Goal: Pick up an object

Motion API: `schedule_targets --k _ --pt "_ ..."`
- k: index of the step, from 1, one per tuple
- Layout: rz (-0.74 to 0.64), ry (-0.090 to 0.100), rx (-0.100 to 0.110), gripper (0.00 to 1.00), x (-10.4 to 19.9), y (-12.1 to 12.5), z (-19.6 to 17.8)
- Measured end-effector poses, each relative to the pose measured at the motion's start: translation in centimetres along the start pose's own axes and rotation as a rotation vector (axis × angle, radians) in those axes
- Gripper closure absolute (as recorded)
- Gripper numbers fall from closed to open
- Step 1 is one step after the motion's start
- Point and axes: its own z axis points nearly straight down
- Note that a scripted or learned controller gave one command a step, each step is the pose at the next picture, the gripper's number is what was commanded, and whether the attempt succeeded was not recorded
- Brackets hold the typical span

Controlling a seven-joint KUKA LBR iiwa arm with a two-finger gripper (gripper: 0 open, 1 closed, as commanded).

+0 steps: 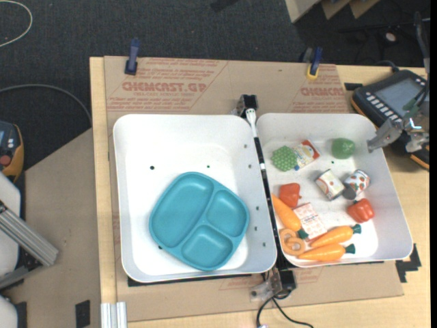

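Two white bins side by side. Left bin (130, 149) holds blue tray (199, 219). Right bin (389, 203) holds toy food: carrots (326, 244), red pepper (361, 210), green ball (343, 147). Gripper (392, 132) at right bin's upper right rim, near ball; claw state unclear.

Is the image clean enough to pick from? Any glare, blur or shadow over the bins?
Camera view: even light, toys in the right bin sharp with faint shadows; mild sheen on the blue tray; the pincer at the right edge looks slightly blurred.
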Motion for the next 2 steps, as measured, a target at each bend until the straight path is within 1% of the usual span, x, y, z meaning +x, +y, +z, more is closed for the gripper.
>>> schedule_targets --k 1,2 --pt "-0.001 -0.001 -0.004 1.0 0.0 0.1 -1.1" --pt "-0.005 0.006 0.011 1.0 3.5 5.9 14.8"
